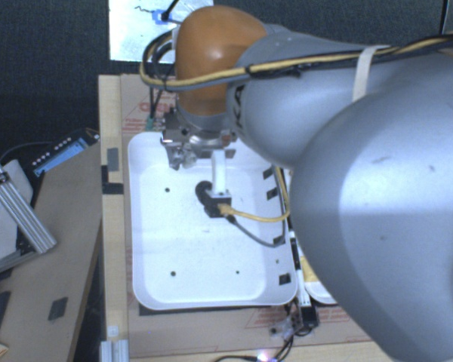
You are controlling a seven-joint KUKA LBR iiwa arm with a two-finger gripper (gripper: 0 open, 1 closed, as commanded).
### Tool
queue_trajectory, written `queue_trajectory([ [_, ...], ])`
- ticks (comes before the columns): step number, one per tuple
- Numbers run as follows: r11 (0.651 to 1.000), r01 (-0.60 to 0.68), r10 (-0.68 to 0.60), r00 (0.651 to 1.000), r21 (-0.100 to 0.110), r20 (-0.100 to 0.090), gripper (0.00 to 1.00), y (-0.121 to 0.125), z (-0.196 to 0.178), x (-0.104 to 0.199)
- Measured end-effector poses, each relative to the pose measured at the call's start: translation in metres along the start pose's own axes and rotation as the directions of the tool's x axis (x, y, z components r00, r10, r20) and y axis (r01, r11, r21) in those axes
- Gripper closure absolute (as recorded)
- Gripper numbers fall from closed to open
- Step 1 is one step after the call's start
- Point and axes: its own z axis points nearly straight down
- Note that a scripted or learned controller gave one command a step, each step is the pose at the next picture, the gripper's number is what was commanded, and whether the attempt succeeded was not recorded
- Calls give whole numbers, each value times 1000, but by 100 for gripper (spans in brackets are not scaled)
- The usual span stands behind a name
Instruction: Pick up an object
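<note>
Pincer [181, 155] hangs low over the far corner of the left bin [181, 285], under the orange band [211, 44]. Wide or narrow: cannot tell, the wrist body hides it from this angle.

The object: cannot place it. The bare white floor of the left bin carries a few small dark dots [173, 274]. They look flat, likely holes or marks, nothing to grasp. My guess is the object lies under the wrist, or in the right bin [321, 289], which the grey arm [377, 172] mostly covers.

Handling, a guess only: probably small and light, so weight is no worry. Slipping on a smooth surface is the risk. Best hold is across the narrowest firm span, near the middle, with the pincer coming straight down.
</note>
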Motion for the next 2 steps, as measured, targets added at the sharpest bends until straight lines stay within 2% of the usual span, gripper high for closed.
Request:
queue_trajectory([
  [1,1000,-3,3,1000,-17,-6,100,-15,-223,-3],
  [2,1000,-5,5,1000,-9,0,100,55,-271,-4],
])
